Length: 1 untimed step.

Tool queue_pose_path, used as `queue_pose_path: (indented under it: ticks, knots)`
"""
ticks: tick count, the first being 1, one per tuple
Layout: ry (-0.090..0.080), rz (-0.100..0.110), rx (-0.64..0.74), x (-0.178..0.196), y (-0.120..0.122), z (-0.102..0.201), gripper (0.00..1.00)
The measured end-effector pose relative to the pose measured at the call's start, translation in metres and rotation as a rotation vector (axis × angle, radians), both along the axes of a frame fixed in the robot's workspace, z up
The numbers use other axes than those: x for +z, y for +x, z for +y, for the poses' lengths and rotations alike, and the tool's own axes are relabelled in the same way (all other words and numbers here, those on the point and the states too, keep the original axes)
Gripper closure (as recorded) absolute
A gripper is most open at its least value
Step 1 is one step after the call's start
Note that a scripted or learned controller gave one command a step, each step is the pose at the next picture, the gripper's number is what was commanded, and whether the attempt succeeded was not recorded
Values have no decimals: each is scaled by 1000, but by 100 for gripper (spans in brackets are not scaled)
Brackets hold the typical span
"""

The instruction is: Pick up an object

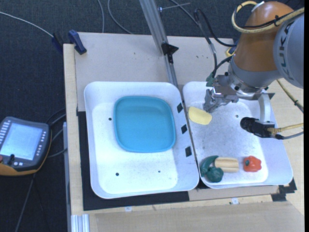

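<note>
Just left of gripper (211, 103): yellow piece (199, 115).

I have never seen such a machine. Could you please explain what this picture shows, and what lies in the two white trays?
One camera looks down at a slant on a bench. The grey and orange robot arm reaches in from the right; its gripper hangs over the right white bin, just beside a pale yellow soft-looking piece. At that bin's near edge lie a dark green vegetable toy, a tan block and a small red toy. The left white bin holds a flat blue square plate.
</note>
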<state>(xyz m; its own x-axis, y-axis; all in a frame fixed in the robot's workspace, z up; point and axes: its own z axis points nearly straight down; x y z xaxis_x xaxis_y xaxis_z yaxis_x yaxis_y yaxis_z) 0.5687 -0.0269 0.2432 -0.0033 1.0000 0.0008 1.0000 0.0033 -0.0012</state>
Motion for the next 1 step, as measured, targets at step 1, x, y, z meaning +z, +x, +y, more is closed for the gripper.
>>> queue_pose_path:
  ticks: [1]
  knots:
    - [0, -1, 1, -9, -31, 44, 100]
